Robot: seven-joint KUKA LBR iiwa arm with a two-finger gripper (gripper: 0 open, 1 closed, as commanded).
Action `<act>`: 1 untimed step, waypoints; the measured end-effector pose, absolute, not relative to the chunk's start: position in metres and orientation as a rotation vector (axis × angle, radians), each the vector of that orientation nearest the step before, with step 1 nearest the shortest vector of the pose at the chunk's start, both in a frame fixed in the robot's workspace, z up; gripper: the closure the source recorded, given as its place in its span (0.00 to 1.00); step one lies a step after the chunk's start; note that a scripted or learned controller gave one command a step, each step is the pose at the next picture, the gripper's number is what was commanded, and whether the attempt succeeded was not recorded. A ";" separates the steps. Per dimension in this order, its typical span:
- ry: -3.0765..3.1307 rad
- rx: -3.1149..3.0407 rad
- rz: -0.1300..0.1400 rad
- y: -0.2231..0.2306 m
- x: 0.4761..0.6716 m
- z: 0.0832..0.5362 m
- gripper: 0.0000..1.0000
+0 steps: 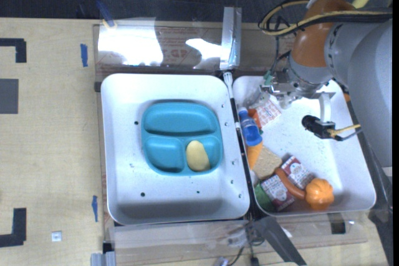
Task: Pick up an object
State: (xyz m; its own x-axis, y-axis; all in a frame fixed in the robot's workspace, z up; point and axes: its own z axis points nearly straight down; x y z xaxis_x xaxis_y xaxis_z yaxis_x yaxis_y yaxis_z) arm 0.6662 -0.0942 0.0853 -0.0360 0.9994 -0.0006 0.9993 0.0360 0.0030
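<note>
Smooth yellow egg shape (197, 155) (glossy) in blue plastic tray (163, 121), left bin (115, 134)

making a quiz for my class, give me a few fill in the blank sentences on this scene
1. The yellow egg-shaped object lies in the ____ tray.
2. That tray sits in the ____ bin.
3. The small pumpkin is coloured ____.
4. The gripper hovers over the ____ bin.

Missing words: blue; left; orange; right

Single overhead camera – slanted down on both bins (112, 134).
</note>
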 end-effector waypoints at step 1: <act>2.256 2.175 0.004 -0.095 0.668 0.096 1.00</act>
State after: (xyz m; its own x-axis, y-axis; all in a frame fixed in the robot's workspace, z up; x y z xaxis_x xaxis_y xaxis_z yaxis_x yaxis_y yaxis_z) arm 0.6681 -0.0953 0.0961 -0.0365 0.9993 -0.0034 0.9993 0.0366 0.0072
